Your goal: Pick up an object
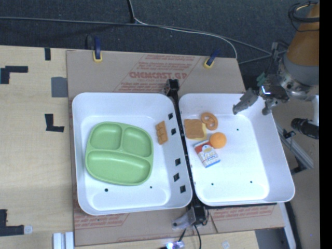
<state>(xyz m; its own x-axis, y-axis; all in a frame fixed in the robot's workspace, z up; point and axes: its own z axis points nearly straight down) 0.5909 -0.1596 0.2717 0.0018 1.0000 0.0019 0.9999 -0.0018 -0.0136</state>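
The right bin [259, 160] holds a pretzel [209, 120], a slice of toast [194, 129], an orange ball [218, 140] and a small carton [207, 155], clustered in its upper left part. A cracker [162, 132] lies in the left bin [124, 196] beside a green divided plate [120, 153]. My gripper [256, 104] hangs over the right bin's far right corner, up and to the right of the pretzel. Its two fingers stand spread apart with nothing between them.
A black divider [179, 144] runs between the two bins. The arm's orange band [306, 45] and wrist sit at the upper right. A black cable [155, 25] crosses the dark mat behind the bench. Yellow clamps [97, 55] pin the cardboard.
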